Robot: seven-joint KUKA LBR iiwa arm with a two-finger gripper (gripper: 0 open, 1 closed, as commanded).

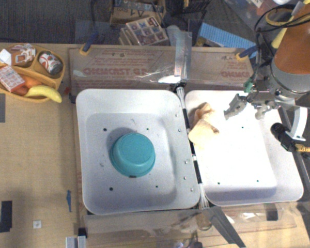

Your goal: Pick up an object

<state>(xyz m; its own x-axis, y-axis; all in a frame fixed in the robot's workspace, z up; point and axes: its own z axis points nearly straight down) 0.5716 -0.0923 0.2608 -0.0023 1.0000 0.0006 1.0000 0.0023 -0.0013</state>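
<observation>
The left bin (pixel 93 138) holds a teal bowl (pixel 133 154), upside down by the look of it, lying a little below that bin's middle and well apart from the arm; the divider between the bins (pixel 188 138) is the landmark for the rest. Just right of the divider, in the upper left corner of the right bin (pixel 258 190), lies a pale tan object (pixel 202 123), soft and crumpled in outline, its long axis running roughly along the divider and its lower lobe touching or nearly touching that wall; what it is cannot be told. Further right of the divider, above the right bin's upper part, hangs the gripper (pixel 246 106), carried by the grey arm (pixel 294 45) with its orange band; whether it is spread or pressed together cannot be told, and nothing shows in its grasp. The tan object thus lies to the gripper's left and slightly lower in the picture, near but apart; by this judgement it is the likelier target, and the coming move would be a short shift toward the divider before descending; the closeness to the wall may crowd the approach.
</observation>
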